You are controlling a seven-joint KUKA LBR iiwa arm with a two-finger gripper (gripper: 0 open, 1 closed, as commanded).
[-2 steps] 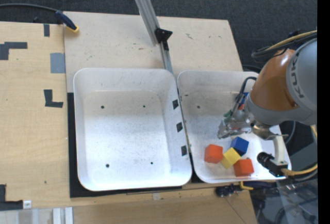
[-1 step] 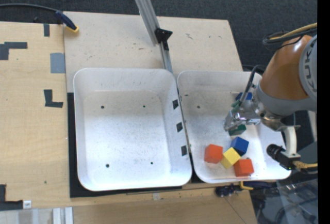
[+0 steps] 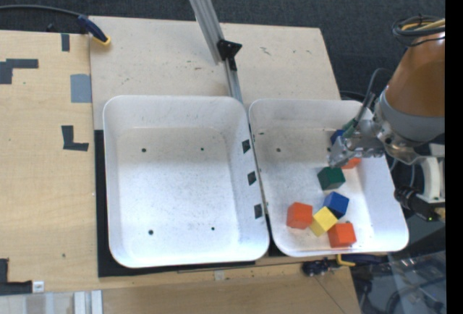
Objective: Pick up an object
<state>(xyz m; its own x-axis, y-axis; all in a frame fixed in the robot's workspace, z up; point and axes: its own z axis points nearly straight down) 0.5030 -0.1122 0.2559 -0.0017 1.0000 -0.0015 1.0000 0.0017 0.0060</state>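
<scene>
Gripper: your grey two-finger gripper [image 3: 340, 155] sits low in the right white bin [image 3: 289, 124] (grip state: cannot tell).
Nearest: dark green cube [image 3: 331, 177], just below it.
Crowding: blue cube [image 3: 336, 202], yellow cube [image 3: 324, 221], two orange cubes [image 3: 299, 215] clustered nearby.

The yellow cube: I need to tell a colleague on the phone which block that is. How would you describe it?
Look in the right-hand white bin, near its front edge, where several blocks cluster. The yellow cube sits between two orange blocks, just below the blue one. It is the one yellow block there.
</scene>
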